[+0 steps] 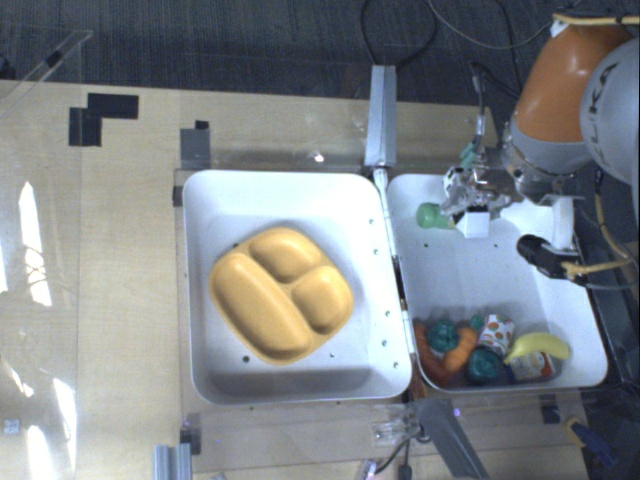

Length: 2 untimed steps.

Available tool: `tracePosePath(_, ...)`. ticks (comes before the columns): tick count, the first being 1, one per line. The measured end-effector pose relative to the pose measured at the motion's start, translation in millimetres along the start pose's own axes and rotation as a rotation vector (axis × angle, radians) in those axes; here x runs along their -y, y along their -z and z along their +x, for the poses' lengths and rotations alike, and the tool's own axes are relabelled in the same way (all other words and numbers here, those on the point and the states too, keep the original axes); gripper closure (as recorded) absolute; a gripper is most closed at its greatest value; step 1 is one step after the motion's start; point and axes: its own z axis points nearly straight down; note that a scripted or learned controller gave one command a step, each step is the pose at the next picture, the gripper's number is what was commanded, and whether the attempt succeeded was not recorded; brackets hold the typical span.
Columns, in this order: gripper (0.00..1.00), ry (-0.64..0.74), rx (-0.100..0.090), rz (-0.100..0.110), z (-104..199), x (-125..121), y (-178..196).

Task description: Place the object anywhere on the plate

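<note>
A yellow plate (282, 293) with three compartments lies in the left white bin (200, 218). My gripper (466, 211) hangs over the far part of the right bin (590, 353), below the arm's orange band. A small pale green object (431, 215) sits right at the gripper's left side, near the bin's far left corner. Whether it is touching the gripper or resting on the bin floor is unclear. The gripper is well to the right of the plate, across the divider between the bins.
Along the near wall of the right bin lies a cluster of toy foods: an orange carrot (446, 341), a teal piece (485, 365), a banana (538, 346) and a small printed box (496, 331). Black cables (545, 253) hang beside the arm.
</note>
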Motion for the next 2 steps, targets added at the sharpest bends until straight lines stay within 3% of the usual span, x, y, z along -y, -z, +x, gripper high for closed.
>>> tracePosePath(1, 1.00, -0.151, 0.000, 0.000, -19, -7, -10)
tracePosePath(2, 1.00, -0.032, -0.001, 0.000, 19, 69, 21)
